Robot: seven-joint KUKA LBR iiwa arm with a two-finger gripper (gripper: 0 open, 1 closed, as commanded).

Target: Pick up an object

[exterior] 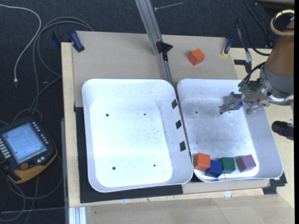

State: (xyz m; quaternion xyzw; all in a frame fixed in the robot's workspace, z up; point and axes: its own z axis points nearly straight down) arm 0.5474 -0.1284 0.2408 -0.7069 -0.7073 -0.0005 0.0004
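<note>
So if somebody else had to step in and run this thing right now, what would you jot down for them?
Gripper: over the upper part of the right bin, nothing seen in it.
Things: orange block, blue block, green block and purple block sit along the right bin's near edge; a second orange cube lies on the bench beyond the bins.
Done: nothing picked.
Left: grasp one block.

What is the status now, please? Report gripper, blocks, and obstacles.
Gripper above right bin, upper part. Four blocks in a row at near edge, untouched. One orange block outside on bench. Nothing between gripper and blocks.
</note>
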